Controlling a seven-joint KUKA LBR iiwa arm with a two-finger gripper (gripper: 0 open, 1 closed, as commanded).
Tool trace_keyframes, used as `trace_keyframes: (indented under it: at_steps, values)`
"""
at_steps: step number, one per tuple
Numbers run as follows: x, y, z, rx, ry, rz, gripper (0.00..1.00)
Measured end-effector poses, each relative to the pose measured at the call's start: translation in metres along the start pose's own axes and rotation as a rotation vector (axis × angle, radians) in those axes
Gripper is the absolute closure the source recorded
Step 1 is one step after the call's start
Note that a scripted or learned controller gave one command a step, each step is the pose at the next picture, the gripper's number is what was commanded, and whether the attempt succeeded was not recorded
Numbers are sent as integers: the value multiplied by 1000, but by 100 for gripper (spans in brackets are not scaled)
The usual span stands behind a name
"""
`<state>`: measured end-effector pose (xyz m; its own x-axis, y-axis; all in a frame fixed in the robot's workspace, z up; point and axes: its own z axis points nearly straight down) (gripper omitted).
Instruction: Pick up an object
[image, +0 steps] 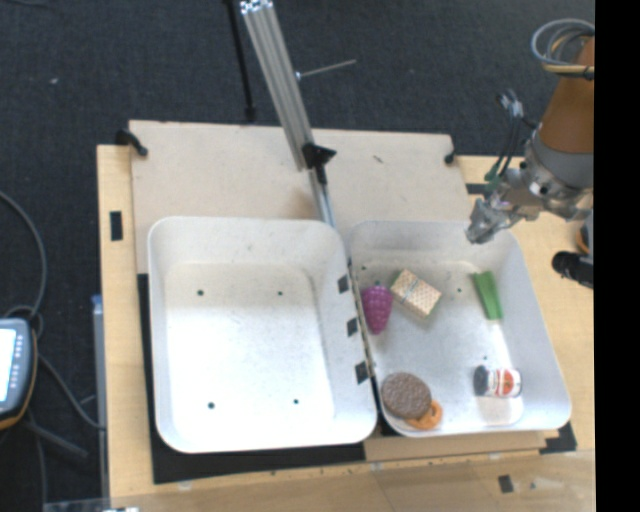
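The right bin (450, 250) holds several objects: a purple piece (376, 306), a tan block (416, 294), a green stick (487, 295), a brown round disc (405, 394) with an orange bit (430, 417) beside it, and a small red and white item (498, 381). My gripper (485, 222) hangs over the bin's far right rim, above and just behind the green stick. Nothing shows between its tips.
The left bin (250, 330) lies beside the right one. A slanted metal pole (285, 90) rises from the joint between the bins. The wooden bench (290, 165) extends behind both. A dark device (12, 365) sits at the far left.
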<state>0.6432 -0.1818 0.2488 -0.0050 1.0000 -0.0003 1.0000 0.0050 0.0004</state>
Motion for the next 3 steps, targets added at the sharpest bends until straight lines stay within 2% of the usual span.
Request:
trace_keyframes:
  at_steps: [1,2,3]
  values:
    - [51,-8,11,1,1,0,100]
    - [104,-17,-1,-1,2,-2,100]
    - [161,-32,5,1,1,-2,100]
